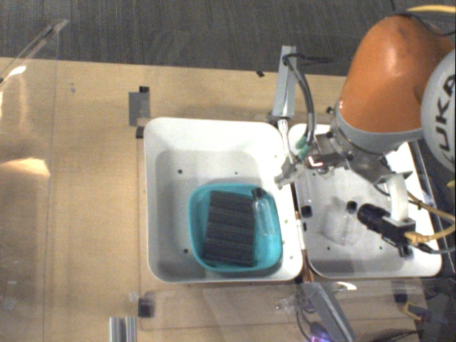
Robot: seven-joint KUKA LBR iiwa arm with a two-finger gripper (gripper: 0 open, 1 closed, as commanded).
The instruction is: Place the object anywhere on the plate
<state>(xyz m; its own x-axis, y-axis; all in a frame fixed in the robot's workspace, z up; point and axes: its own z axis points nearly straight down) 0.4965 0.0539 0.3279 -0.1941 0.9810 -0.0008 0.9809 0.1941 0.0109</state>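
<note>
While the small clear bottle [263, 216] lay on its side on the teal plate [201, 204], its dark cap pointed twd the far edge of the view & its body ran along the plate's right rim. Just beside it, to the left, a dark ribbed block [229, 228] took up most of the plate's middle; bottle & block looked to be touching or nearly so, couldn't tell which. The plate sat in the left white bin [165, 191], in its near-right part, close to the wall shared w/ the right white bin [427, 262]. The gripper [299, 168] hung over the seam btw the two bins, above & to the right of the bottle, apart from it, nothing seen in its grasp. Whether it was clenched or released couldn't be told, since the wrist hid it. The grey arm w/ its orange band [395, 70] reached in over the right bin. A black cylindrical part [377, 219] w/ yellow cable showed over that bin's floor.
</note>
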